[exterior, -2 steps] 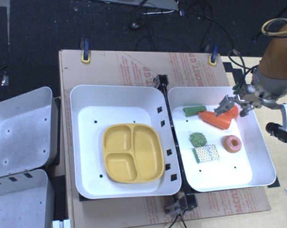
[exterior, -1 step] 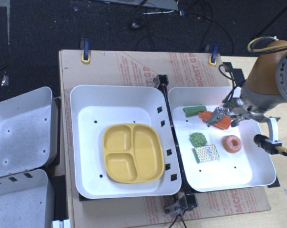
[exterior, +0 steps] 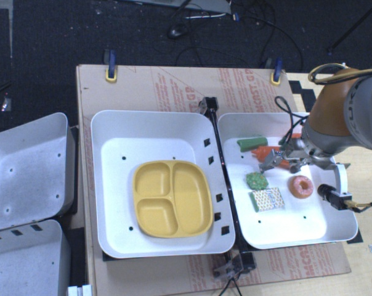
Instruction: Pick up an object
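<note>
The gripper is lowered into the right bin, beside an orange piece. Its state cannot be told. A yellow plate is seen in the left bin.

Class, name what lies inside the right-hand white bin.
Inside the right bin: a green block, an orange piece, a green lump, a patterned pad, a pink doughnut. The gripper partly covers the orange piece.

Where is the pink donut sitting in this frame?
The pink donut lies in the right bin, toward its right side, just right of the patterned sponge and below the end effector.
</note>
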`<state>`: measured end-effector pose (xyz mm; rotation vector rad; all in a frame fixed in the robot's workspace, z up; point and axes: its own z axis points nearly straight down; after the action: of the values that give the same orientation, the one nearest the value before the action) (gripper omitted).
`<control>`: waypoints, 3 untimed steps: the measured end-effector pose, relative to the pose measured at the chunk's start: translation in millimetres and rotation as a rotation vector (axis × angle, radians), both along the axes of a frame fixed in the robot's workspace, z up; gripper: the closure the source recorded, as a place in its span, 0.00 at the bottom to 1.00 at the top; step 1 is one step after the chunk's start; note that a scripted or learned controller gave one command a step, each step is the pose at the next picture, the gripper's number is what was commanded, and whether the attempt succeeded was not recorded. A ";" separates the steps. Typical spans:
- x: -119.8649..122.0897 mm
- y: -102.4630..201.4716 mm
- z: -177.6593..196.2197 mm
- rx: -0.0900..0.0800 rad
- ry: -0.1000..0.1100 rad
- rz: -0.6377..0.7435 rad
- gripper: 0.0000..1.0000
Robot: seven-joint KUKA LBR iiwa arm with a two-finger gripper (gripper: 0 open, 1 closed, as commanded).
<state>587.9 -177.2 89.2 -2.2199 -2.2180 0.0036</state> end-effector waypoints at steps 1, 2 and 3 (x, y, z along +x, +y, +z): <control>1.7 -0.3 13.6 -0.002 -0.005 0.000 1.00; -5.6 -5.6 64.0 -0.003 -0.010 -0.001 1.00; -0.6 -10.9 108.9 -0.004 -0.011 0.002 1.00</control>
<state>587.3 -188.2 198.1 -2.2244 -2.2279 -0.0038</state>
